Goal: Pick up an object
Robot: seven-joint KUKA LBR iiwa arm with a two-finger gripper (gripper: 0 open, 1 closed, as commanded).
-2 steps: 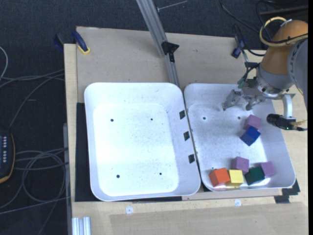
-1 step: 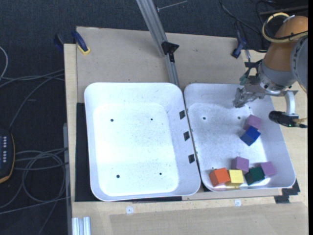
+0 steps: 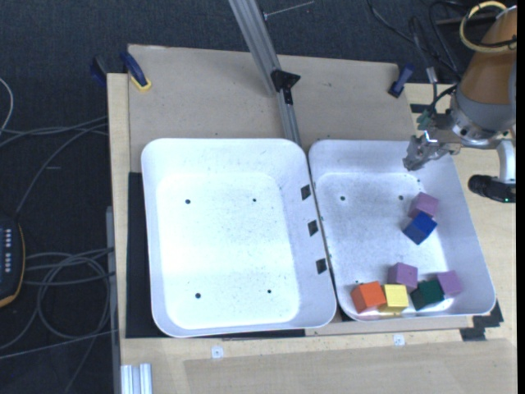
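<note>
**A:** How far along is the pick?

**B:** Barely begun, by my reading. The gripper (image 3: 418, 156) hangs over the far right corner of the right bin (image 3: 361, 220), and nothing sits between its fingers. Whether they are spread wide or drawn close, I cannot tell; they are too small and blurred.

**A:** So everything is left to do?

**B:** Yes: choosing a block, coming down on it, closing, lifting.

**A:** What does the right bin hold?

**B:** Seven blocks. A light purple block (image 3: 425, 203) touches a blue block (image 3: 419, 227) just below the gripper, toward the bin's right wall. Along the near wall sit an orange block (image 3: 369, 295), a yellow block (image 3: 395, 296) and a green block (image 3: 427, 294), with one purple block (image 3: 404, 274) just behind them and another purple block (image 3: 449, 282) at the near right corner.

**A:** And the left bin (image 3: 164, 220)?

**B:** Bare white floor with dark specks.

**A:** Nearest candidate?

**B:** Likely the light purple block, closest to the gripper.
</note>
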